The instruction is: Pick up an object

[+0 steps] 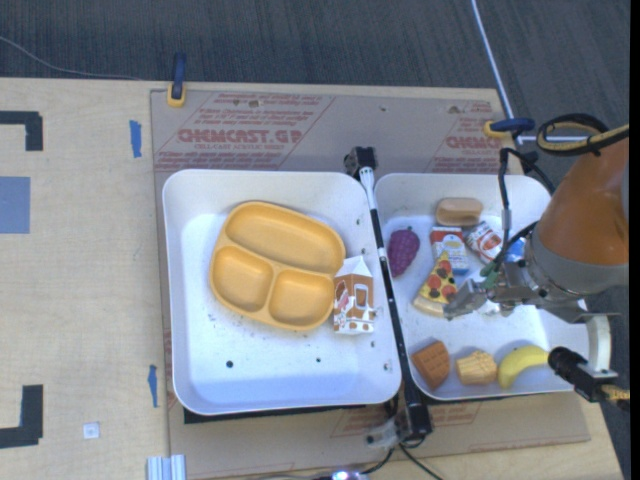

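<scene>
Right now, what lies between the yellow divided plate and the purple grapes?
In the camera view, a small fries carton leans at the yellow divided plate's right edge; beyond it run the two bins' adjoining walls, then the purple grapes.

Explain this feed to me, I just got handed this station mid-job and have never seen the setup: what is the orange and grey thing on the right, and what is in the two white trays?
You are looking down at a slant from one fixed camera above a bench. The orange and grey shape is a robot arm reaching in from the right. Its claw hangs low over the right bin, beside a pizza slice toy; I cannot tell if it grips anything.

The right bin also holds toy food: a burger, a purple grape bunch, a small red and white carton, a bread piece, a small tan pastry-like piece and a banana.

The left bin holds a yellow divided plate and a small printed carton against its right side.
</scene>
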`<state>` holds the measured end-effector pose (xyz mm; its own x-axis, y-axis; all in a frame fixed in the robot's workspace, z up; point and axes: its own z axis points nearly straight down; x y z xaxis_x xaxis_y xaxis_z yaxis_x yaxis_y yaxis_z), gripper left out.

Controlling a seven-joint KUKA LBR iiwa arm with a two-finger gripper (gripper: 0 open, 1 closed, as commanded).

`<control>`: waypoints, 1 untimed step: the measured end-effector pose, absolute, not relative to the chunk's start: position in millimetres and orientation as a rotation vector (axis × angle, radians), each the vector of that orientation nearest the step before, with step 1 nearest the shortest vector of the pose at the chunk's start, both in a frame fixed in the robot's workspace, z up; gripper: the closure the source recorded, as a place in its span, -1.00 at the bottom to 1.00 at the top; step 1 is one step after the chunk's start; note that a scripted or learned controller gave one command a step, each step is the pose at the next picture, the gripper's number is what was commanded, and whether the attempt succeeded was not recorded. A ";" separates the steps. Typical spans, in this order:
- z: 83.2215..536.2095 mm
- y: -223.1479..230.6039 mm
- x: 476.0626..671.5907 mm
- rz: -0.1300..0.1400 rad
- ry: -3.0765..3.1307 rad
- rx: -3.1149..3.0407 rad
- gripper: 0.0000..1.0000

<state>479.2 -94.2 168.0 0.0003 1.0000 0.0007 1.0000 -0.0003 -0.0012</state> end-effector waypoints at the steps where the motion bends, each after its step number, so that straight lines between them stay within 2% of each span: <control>1: 95.1 -91.7 485.5 -0.001 -2.221 -2.223 -1.00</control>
<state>485.5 -91.7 95.1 0.0006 1.0000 -0.0003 1.0000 -0.0006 0.0011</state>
